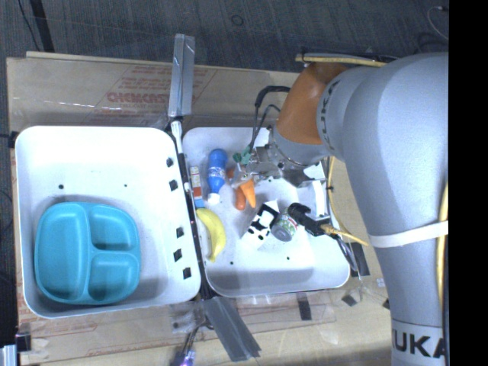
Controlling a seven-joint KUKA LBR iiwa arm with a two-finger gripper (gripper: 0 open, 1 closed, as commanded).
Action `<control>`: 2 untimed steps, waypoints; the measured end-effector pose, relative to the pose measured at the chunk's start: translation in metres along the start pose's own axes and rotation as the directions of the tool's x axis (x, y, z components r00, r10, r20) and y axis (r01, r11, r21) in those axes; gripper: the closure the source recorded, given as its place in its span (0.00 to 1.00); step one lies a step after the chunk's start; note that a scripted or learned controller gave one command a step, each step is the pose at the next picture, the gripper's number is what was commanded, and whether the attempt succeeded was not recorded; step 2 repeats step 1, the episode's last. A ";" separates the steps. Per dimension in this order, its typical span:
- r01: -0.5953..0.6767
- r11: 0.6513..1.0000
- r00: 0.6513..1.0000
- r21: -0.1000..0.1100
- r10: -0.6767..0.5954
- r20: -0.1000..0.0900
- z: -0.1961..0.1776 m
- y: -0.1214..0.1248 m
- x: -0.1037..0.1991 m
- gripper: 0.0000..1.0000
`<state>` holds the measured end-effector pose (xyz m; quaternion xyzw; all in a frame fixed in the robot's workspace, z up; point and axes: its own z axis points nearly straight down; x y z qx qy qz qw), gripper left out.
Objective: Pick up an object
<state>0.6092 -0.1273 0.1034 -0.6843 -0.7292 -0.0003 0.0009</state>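
Much of the right bin [259, 277] lies under the arm [381, 128]; gripper [255, 170] above the orange piece [245, 195] — jaws impossible to judge.

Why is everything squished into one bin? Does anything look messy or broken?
Nothing looks broken or spilled. The yellow banana, blue plastic bottle, orange carrot-shaped toy and small round can simply crowd the right white bin, lying at jumbled angles.
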 end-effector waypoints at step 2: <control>0.126 0.992 0.992 0.000 -0.126 0.002 -0.121 0.006 -0.020 1.00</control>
